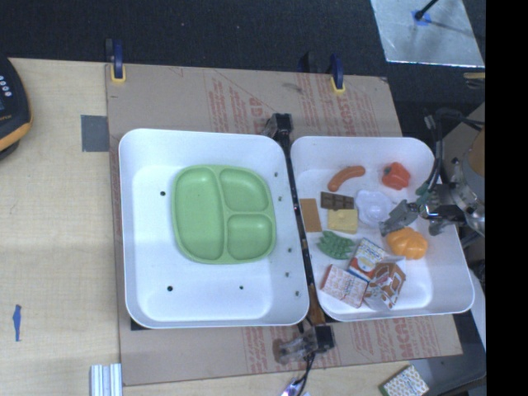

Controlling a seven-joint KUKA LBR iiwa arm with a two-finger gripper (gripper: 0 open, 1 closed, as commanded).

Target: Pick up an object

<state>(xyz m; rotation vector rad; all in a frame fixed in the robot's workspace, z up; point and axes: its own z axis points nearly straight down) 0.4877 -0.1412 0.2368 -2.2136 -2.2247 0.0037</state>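
Note:
The right bin (450, 291) holds several small items. A brown sausage (346, 176) and a red pepper (396, 174) lie at the back. A chocolate bar (336, 200), a tan cracker (310, 214), a yellow cheese block (343, 220) and a clear plastic cup (373, 205) sit mid-bin. A green leafy piece (336, 244), an orange fruit (407, 242) and two small cartons (344, 286) (386, 285) lie toward the front. My gripper (404, 216) reaches in from the right, low over the bin, just above the orange fruit and right of the clear cup.
The left bin (140, 221) holds a green divided plate (223, 214). Both bins rest on a cardboard sheet (206, 97) clamped at the back. A dark divider (294, 221) runs between the bins. A phone-like device (10, 106) lies at the far left.

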